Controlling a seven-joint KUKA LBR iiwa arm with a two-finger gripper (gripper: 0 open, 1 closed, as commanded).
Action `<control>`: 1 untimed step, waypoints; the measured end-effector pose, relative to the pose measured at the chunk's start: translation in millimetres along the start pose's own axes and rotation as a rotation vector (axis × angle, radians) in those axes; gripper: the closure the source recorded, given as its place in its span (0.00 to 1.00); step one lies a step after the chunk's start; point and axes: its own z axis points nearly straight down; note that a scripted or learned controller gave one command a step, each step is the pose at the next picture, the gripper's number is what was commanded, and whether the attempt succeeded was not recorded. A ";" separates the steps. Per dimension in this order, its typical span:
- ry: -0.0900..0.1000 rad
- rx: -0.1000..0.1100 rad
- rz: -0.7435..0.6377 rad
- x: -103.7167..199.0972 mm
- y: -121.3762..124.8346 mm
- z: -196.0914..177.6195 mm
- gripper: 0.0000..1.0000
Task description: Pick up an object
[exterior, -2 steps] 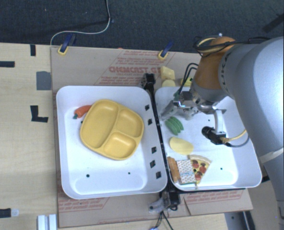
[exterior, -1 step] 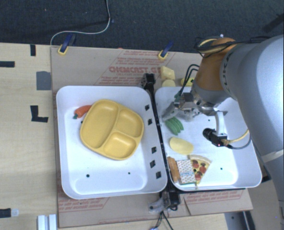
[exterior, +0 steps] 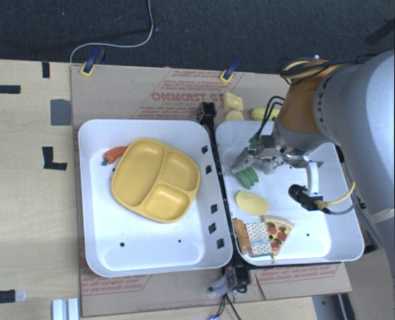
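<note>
The green ribbed toy vegetable point(exterior: 246, 177) lies in the right bin point(exterior: 337, 242), its long axis slanting from upper right to lower left, just below the pincer point(exterior: 251, 160). It is small, dark green and ridged. Whether the pincer grips it cannot be told. A pale yellow piece point(exterior: 252, 203) lies nearby below it.

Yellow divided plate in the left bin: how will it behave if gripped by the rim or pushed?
The yellow divided plate looks like rigid moulded plastic, so probably stiff and light. Its glossy surface may slip between fingers. It lies flat in the left bin, so a push would likely slide it, not tip it.
</note>
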 end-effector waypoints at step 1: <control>0.000 0.000 -0.002 12.3 4.7 0.2 0.00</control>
